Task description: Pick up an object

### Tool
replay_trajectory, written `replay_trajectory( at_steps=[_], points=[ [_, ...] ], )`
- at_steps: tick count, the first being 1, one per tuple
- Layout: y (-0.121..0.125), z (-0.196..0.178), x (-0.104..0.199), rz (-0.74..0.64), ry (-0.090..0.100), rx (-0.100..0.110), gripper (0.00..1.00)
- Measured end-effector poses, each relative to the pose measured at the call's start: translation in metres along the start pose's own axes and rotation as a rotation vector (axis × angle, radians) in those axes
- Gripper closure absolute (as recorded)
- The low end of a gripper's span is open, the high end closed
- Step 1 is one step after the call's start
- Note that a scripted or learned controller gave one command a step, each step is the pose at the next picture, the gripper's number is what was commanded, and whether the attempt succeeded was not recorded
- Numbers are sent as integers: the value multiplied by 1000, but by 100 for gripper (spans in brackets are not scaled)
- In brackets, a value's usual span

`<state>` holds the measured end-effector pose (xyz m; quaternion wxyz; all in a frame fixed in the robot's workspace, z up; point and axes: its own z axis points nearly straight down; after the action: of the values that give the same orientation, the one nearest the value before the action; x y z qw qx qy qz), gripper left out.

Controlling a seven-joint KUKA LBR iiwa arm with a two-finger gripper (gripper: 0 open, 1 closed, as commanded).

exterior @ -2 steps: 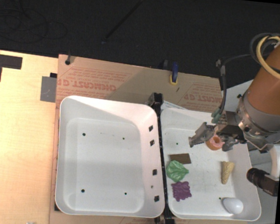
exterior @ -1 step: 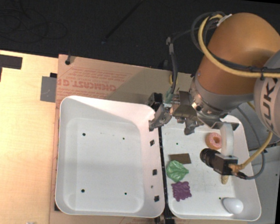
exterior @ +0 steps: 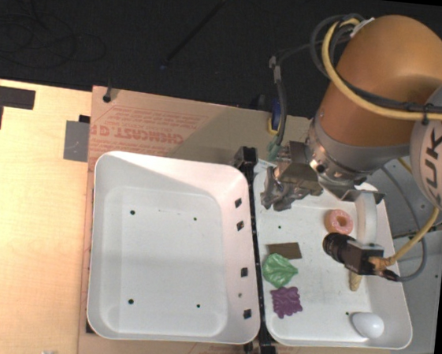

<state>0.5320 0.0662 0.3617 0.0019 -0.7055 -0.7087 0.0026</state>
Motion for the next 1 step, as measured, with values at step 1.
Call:
replay_trajectory(
  at_steps=[1],
  points=[
    [3,-7,12,4,1,-4,100]
  ],
)
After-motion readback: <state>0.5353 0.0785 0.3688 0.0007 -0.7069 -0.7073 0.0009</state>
